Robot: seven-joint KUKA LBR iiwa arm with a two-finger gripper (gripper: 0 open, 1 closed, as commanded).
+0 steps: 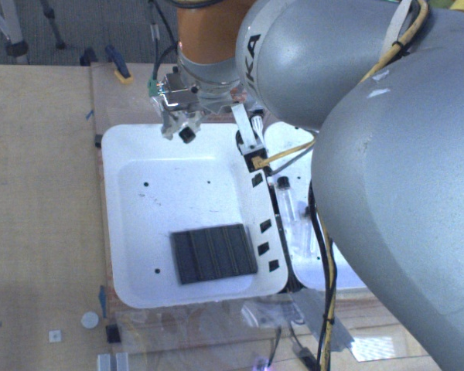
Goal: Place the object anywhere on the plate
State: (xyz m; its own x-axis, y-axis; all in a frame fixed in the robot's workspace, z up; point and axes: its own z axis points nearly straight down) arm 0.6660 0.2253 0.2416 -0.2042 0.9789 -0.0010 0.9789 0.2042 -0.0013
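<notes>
Grey arm (pixel 371 130) over white bins (pixel 124 207)

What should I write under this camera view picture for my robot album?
Grey robot arm reaches over the left white bin, where a dark ridged plate lies.

The grey arm (pixel 371 130) covers most of the right bin (pixel 294 141); the frame's edges crop the arm.

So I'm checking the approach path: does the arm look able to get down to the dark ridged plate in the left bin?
Probably yes. The plate lies flat and uncovered in the bin, with bare floor around it, and the claw hangs over the bin's far rim.
</notes>
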